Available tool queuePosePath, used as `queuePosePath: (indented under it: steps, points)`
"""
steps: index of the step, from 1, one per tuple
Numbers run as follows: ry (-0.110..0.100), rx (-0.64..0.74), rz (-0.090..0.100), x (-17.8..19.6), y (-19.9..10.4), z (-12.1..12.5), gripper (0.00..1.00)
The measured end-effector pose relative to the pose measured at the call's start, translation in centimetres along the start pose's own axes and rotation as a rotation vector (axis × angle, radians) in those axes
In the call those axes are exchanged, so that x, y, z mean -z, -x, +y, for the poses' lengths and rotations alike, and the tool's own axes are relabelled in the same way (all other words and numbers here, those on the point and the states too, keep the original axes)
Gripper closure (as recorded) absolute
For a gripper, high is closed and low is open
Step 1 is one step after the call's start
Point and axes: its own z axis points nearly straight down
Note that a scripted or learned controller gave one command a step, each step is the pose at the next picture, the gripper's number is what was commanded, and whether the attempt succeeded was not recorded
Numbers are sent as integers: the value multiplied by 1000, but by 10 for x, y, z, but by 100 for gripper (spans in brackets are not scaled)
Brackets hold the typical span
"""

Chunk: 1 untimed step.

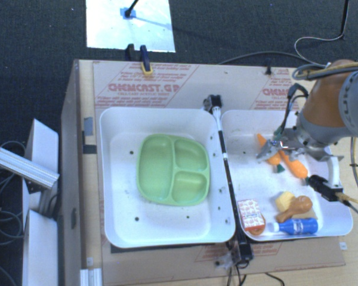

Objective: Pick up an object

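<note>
Dark carpet surrounds a bench (167, 82) faced with a board printed in red letters, and on it 2 shallow white bins sit side by side; the right bin (244, 121) holds the loose objects; an orange carrot (293, 167) lies tilted in its upper middle, with a second, smaller orange piece (261, 140) just up and left of it; the gripper (277, 149) is down among these, its metal tip touching or just above the orange pieces, and whether its jaws are spread or closed, or have hold of anything, cannot be told from this angle; the grey arm (331, 109) with its orange band reaches in from the right edge above that bin; nearer the front of the bin, a yellowish lump (284, 200) touches a brown drumstick-shaped toy (298, 206); just below them a blue bottle with a white cap (295, 226) lies on its side along the front wall; to its left, in the front-left corner, a small red and white packet (251, 214) lies flat; a black divider strip (222, 148) runs between the 2 bins; the left bin (116, 159) holds a pale green plate with 3 compartments (173, 169), lying flat near its middle; beyond the bench, a white sheet (129, 16) lies on the carpet.
</note>
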Motion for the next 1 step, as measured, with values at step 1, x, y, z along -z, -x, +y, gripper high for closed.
queuePosePath:
  steps: [1]
  points:
    - [4, 3, 0, -31, 12, 34, 0]
